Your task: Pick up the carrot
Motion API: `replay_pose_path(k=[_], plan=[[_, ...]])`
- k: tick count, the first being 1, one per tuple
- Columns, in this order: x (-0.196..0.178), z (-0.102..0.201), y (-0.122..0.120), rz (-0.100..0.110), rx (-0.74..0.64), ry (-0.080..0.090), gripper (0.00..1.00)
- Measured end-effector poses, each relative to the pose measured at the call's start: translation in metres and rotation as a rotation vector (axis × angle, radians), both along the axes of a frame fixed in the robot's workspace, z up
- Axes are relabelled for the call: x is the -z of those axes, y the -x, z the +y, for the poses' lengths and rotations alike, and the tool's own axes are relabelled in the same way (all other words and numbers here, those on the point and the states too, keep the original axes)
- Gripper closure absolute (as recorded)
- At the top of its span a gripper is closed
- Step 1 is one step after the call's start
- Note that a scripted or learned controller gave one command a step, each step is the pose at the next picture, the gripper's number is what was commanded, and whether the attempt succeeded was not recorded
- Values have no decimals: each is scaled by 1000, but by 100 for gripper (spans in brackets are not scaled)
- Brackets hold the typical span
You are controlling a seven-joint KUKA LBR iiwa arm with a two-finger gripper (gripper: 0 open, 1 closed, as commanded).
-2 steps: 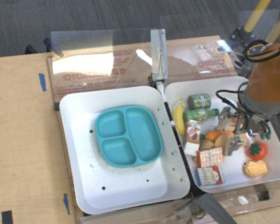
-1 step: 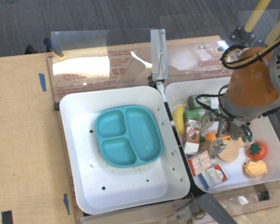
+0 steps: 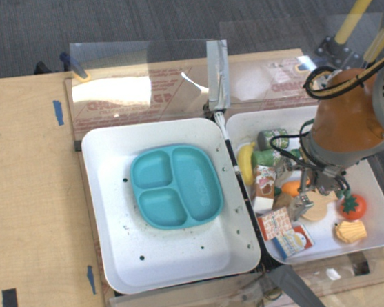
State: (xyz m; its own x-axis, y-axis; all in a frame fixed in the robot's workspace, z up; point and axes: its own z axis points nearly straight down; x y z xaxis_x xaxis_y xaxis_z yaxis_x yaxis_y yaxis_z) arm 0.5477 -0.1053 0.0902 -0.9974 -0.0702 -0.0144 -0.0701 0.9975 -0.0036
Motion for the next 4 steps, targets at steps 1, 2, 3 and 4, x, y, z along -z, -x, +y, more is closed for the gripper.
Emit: replay_pose_path(k=[1,2,3,4], plan=[[-13,1,-4,-12,-2,1,100],[-116,57,10,2,-203,-1,100],[-125,57,9,-2,-201,-1,100],[-126,54,43,13,-682,2,100]])
